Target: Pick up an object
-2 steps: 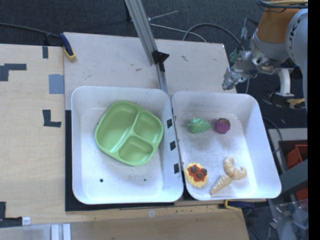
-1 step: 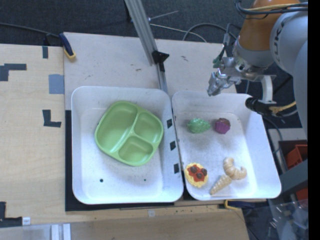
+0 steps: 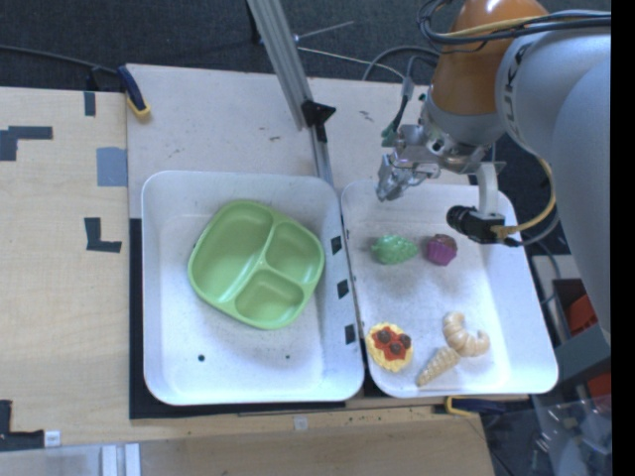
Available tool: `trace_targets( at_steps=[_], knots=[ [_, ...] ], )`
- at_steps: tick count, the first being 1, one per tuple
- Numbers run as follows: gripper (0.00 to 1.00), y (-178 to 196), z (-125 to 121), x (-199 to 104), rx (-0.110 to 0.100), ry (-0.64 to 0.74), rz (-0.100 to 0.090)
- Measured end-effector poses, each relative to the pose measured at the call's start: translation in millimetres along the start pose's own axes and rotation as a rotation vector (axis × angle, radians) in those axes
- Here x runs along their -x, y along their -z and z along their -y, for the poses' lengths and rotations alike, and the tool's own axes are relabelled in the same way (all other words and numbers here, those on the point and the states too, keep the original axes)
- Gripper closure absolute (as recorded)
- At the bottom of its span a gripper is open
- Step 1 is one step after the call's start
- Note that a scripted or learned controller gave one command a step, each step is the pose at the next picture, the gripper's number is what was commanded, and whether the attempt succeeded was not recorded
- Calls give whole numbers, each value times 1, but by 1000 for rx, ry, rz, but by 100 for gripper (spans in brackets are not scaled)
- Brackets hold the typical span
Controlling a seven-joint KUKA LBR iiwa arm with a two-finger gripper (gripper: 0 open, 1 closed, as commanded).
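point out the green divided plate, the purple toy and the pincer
green divided plate (image 3: 256, 263), camera view, on the ridge where its compartments meet
purple toy (image 3: 442, 250), camera view, middle of its top
pincer (image 3: 389, 188), camera view, at its tips

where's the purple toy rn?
The purple toy lies in the right bin, upper part, just right of the green toy, below the gripper.
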State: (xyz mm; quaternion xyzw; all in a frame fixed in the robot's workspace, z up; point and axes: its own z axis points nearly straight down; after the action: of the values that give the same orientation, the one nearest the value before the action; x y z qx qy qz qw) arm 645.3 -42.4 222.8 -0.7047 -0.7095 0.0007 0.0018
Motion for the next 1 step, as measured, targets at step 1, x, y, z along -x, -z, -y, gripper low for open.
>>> trace_targets(
  at_steps=[1],
  knots=[
    [100, -3, -2, -60, 1, 1, 0]
  ],
)
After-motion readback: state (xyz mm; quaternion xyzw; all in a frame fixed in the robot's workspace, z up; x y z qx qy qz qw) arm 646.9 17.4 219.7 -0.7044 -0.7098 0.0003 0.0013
